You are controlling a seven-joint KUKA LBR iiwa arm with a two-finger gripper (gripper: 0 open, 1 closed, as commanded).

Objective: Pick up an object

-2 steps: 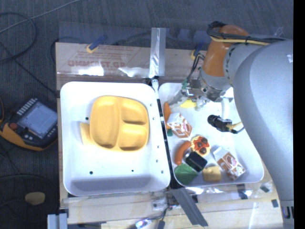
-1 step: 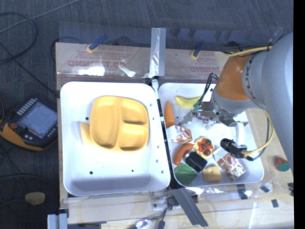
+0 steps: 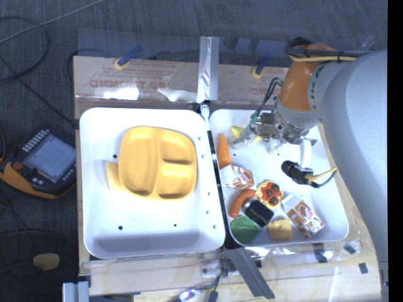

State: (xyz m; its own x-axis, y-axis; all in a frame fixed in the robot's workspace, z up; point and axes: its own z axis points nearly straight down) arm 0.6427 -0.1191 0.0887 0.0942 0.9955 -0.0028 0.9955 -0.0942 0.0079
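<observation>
1. Gripper (image 3: 261,129) sits in the upper part of the right bin (image 3: 334,228), below the orange band; whether it is released or clenched I cannot tell, and nothing can be seen held in it.
2. Candidates for picking lie lower in that bin: a carrot (image 3: 223,151) along the left wall, a green piece (image 3: 244,230) and a black block (image 3: 259,213) near the bottom edge, and a small carton (image 3: 305,218) to the lower right.
3. A small yellow piece (image 3: 237,131) lies just beside the gripper and looks the nearest target.
4. To do this well, I would pick one item standing apart from its neighbours, since the lower cluster is tightly packed.
5. The left bin (image 3: 94,231) holds a yellow divided tray (image 3: 157,161).
6. Both bins rest on a cardboard-covered bench (image 3: 101,80); dark carpet (image 3: 38,61) surrounds it, with a handheld controller (image 3: 44,162) at the left of the frame.
</observation>
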